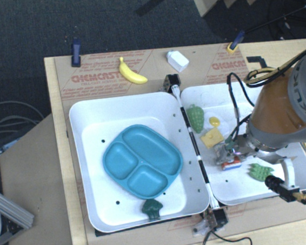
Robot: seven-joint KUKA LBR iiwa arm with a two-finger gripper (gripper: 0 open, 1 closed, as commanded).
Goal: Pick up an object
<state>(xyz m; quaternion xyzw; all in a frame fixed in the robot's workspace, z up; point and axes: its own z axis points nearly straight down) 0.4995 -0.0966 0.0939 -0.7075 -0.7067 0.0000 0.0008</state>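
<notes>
Candidate objects all sit in the right bin [305, 176]. Nearest my gripper [228, 152]: a small red-and-white item [232, 164] on the bin floor, directly under or just beside the tool tip. Whether it touches the tool, I cannot tell. Just up from it, a yellow block [212, 138], and beyond that a small yellow round piece [214, 121]. A green bumpy toy [196, 117] lies against the divider side of the bin. A second green piece [260, 171] rests near the bin's front edge, beside my wrist.

Gripper state: the tool end is a small cluttered shape low over the bin floor; how wide it stands is not resolvable here, so I cannot tell. Nothing is visibly lifted clear of the floor.

Step in hand, as I judge it: descent or grasp attempt on the red-and-white item, with no pick confirmed.

Next move calls for: closing squarely on that item without nudging the yellow block, then a straight vertical lift to verify the hold.

Further out: the left bin [85, 153] holds a blue divided plate [142, 161] and a dark green piece [151, 207] at its front. On the bench behind the bins lie a banana [131, 72] and a white block [178, 61].
</notes>
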